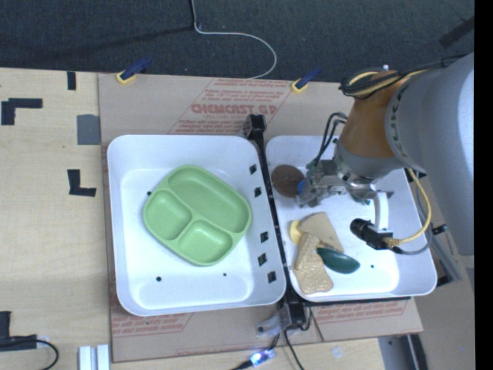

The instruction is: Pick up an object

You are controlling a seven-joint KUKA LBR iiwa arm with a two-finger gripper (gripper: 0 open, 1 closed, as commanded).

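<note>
In the right bin point(400, 280) lie a brown round disc point(286, 180) near the left wall, a tan bread-like slice point(319, 230), a second crumbly tan piece point(310, 268) below it, and a dark teal oval object point(339, 261) resting against them. A small yellow bit point(295, 228) sits at the slice's left edge. My gripper point(314, 191) hangs low over the bin's upper left, just right of the brown disc and above the tan slice. Nothing shows between its tips.
The left bin point(131, 284) holds a green three-compartment plate point(198, 214). The grey arm with its orange band point(370, 122) covers the right bin's upper right. Cables point(385, 241) loop beside the wrist. Black clips line the divider point(266, 230) between the bins.
</note>
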